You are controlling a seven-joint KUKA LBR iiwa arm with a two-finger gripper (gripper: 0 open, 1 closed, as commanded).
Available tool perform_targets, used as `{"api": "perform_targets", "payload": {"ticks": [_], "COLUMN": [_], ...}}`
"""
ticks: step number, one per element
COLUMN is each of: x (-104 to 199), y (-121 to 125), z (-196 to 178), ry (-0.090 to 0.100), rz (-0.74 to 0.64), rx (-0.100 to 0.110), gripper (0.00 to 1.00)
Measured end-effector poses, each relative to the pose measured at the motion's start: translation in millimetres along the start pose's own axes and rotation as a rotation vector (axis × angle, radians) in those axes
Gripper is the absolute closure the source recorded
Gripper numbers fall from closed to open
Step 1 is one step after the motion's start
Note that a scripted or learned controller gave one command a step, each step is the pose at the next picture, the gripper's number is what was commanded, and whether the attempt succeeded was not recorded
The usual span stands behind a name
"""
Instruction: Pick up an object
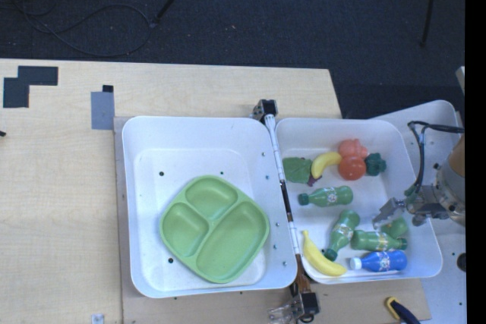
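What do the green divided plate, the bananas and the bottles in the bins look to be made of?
The green plate looks like matte moulded plastic: even colour, soft rounded dividers. The two bananas seem to be plastic toys, uniformly yellow with a slight sheen. The green bottles and the blue bottle look like glossy plastic, though the picture is too coarse to be sure.

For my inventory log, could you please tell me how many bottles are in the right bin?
4. One green bottle lies mid-bin, another tilts below it, a third lies by the tool, and a blue bottle lies along the near wall. The arm may hide more.
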State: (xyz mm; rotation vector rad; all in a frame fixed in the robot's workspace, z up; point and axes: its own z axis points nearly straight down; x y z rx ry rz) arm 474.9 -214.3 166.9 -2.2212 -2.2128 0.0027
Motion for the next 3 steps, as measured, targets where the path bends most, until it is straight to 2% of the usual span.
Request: {"api": "perform_targets", "payload": {"ticks": [1,2,3], "x": [-0.6,0.8,0.8], "y": [-0.1,0.6,0.5], "z": [-9.1,-42.5,-42.4], "ry": [0.001,-0.002,-0.002], "rz": [0.000,-0.005,-0.005], "rx": [0.002,-0.003,-0.003], "gripper": [1.00,1.00,0.00]}}
